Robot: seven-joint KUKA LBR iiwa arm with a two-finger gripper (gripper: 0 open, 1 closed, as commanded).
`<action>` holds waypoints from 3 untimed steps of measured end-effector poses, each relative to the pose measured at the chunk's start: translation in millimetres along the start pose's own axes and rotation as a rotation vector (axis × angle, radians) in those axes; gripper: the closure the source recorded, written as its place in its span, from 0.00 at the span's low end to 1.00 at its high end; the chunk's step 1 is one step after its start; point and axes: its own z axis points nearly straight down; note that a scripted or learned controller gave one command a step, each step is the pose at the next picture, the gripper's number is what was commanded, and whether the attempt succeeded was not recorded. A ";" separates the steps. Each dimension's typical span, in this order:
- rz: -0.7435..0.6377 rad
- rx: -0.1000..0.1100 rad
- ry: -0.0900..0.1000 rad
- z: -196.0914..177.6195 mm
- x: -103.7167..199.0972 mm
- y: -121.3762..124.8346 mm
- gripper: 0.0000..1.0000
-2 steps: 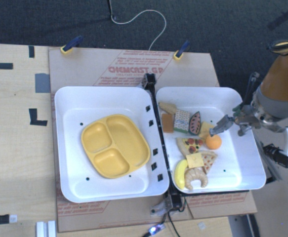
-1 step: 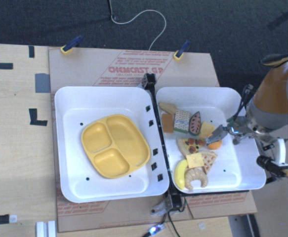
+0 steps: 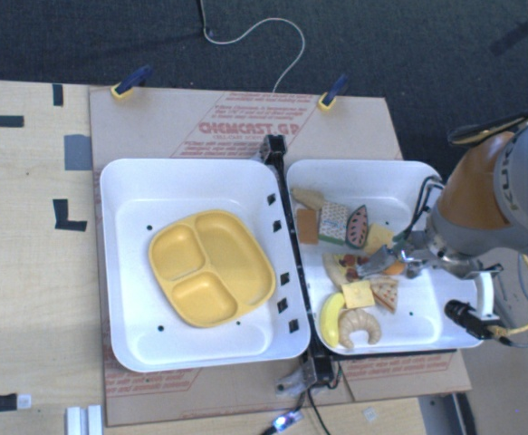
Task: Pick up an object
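The right bin (image 3: 408,178) holds a heap of toy food: a watermelon slice (image 3: 358,226), a yellow cheese square (image 3: 358,294), a toast wedge (image 3: 388,293), a banana (image 3: 332,316) and a croissant (image 3: 362,327). My gripper (image 3: 379,263) reaches in from the right and sits low over the middle of this heap, just above the cheese square and the toast wedge. It hides whatever lies directly under its tip.
A yellow divided plate (image 3: 211,266) lies in the left bin (image 3: 119,243). A black divider (image 3: 286,243) runs between the two bins. The arm's grey body with its orange band (image 3: 476,193) hangs over the right bin's right rim. A brown block (image 3: 307,227) and a patterned card (image 3: 332,219) lie near the divider.
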 end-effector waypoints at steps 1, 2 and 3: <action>0.001 -0.004 -0.002 1.6 -0.6 0.7 0.00; -0.001 -0.007 0.003 -10.0 1.5 2.3 1.00; 0.000 -0.008 -0.002 -73.1 -0.6 2.1 1.00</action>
